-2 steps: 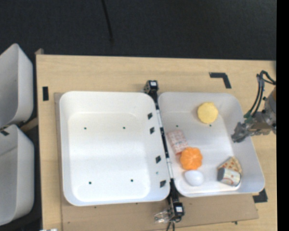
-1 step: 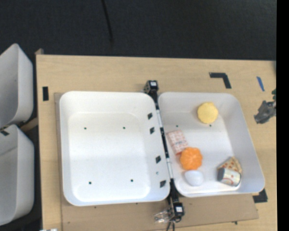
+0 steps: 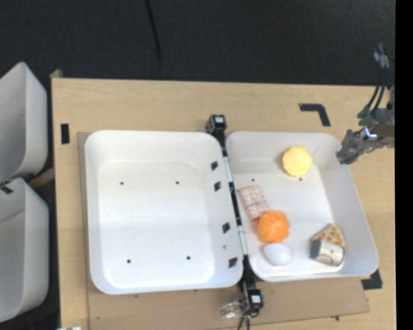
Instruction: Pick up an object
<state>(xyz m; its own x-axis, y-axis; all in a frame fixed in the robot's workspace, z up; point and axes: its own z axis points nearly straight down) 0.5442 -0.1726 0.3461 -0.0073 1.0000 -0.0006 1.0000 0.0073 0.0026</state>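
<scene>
- 2 shallow white bins side by side on a tan bench (image 3: 158,102).
- Left bin (image 3: 96,184): bare white floor w/ a few small dark dots.
- Divider btwn bins carries several small black clips.
- Right bin (image 3: 351,205): 5 objs total.
- 1 pinkish patterned packet (image 3: 253,201), nr the divider.
- 1 orange fruit (image 3: 273,226), touching packet's lower right corner.
- 1 white egg-shaped obj (image 3: 277,254), just below the orange.
- 1 yellow ball (image 3: 297,161), upper part of bin, apart from the rest.
- 1 small patterned cup (image 3: 327,245) on its side, lower right corner.
- Gripper (image 3: 350,148) at bin's upper right rim, nothing btwn its tips; can't tell if spread or closed.
</scene>
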